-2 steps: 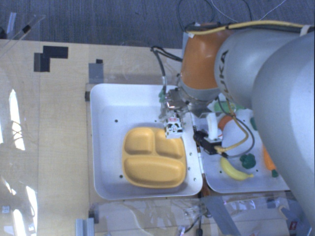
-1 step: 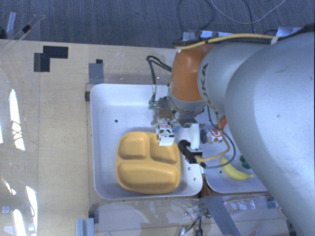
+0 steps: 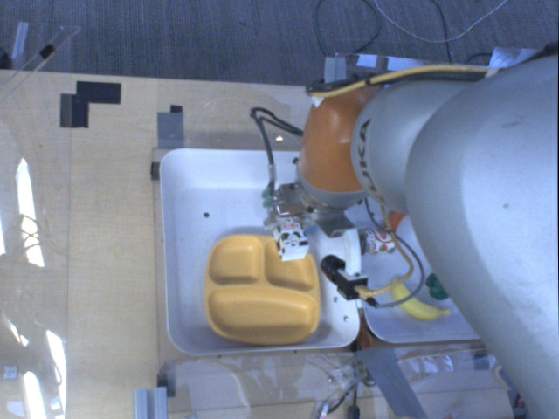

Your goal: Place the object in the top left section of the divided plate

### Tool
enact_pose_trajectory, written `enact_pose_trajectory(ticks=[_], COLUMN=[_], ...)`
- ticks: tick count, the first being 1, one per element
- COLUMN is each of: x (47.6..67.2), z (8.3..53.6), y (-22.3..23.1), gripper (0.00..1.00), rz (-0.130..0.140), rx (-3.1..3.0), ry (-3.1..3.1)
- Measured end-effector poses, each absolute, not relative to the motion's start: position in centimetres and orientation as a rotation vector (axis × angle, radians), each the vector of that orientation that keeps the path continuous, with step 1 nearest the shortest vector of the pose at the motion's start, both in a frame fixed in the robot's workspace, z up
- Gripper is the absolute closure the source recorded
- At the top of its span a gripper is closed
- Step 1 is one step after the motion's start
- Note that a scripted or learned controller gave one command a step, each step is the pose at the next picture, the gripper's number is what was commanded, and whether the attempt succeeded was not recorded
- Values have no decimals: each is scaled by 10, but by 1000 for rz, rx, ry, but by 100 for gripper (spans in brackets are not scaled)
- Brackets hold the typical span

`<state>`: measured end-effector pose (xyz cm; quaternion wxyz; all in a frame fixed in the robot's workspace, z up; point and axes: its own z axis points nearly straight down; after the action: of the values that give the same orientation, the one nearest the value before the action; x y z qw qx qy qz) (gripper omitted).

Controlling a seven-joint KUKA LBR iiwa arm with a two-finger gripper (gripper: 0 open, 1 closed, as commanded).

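Bins: 2, white, shallow, side by side on the wooden bench (image 3: 87,234). The left bin (image 3: 183,234) shows whole. The right bin (image 3: 384,326) is mostly covered by the arm.

Left bin, near half: 1 yellow divided plate (image 3: 260,288), lying flat, closer to the bin's near edge and right edge than to its far left corner. Sections: 3. One is large, along the plate's near side. Two are smaller, along its far side. The far left section shows bare yellow.

Right bin, near left corner: 1 banana (image 3: 419,308), yellow, lying flat just inside the rim. Just beyond it is 1 small green item (image 3: 434,285), partly hidden under the arm and too hidden to name.

Gripper (image 3: 293,241): 1, hanging over the plate's far right section, at that section's far edge. Its tip shows as a small white block with dark marks. Cannot tell whether it is clenched or released, nor whether it grasps anything. The task's object cannot be picked out with certainty; nothing is visible in the far left section.

Arm (image 3: 472,190): 1, grey, with 1 orange band (image 3: 332,151) above the wrist, entering from the right.

Far part of bench: 1 black L-shaped mark (image 3: 87,101) near the far left corner.

Beyond the bench: dark carpet (image 3: 175,16) with thin cable loops (image 3: 349,24).
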<state>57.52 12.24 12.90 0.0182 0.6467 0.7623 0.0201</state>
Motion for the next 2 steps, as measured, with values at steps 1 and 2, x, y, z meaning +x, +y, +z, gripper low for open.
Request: enact_pose_trajectory(ticks=[1, 2], x=[577, 554], z=[140, 102], y=[122, 142], gripper=[100, 100], rz=[68, 62], rx=[2007, 2338], ry=[2366, 2062])
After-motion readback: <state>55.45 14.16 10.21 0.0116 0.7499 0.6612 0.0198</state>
